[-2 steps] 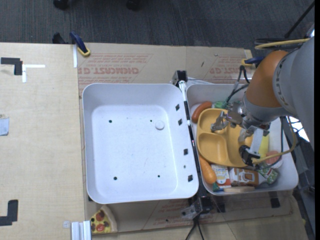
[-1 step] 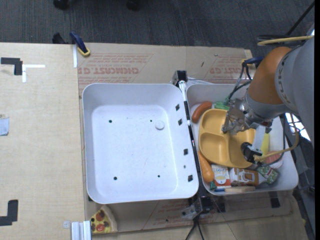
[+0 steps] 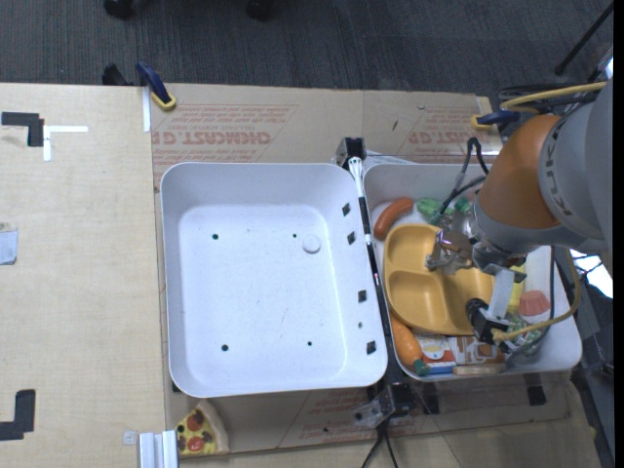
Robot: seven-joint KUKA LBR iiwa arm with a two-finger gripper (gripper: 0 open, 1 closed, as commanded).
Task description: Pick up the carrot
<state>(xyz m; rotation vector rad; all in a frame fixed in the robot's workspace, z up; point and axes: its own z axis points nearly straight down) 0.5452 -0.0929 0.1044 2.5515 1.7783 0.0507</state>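
The carrot (image 3: 405,341), orange with a green top, lies against the left wall of the right bin (image 3: 458,172) near its front corner, beside a yellow divided plate (image 3: 429,300). My gripper (image 3: 446,252) hangs over the plate's far part, up and to the right of the carrot and apart from it. The grey wrist with its orange band (image 3: 522,178) hides the bin's right side.
A reddish sausage (image 3: 393,213) and a green item (image 3: 429,206) lie at the right bin's far end. A pink item (image 3: 534,303) and a flat printed box (image 3: 458,364) sit near its front. The left bin (image 3: 175,261) holds a small white disc (image 3: 310,245). A toy pizza slice (image 3: 198,435) lies on the bench.
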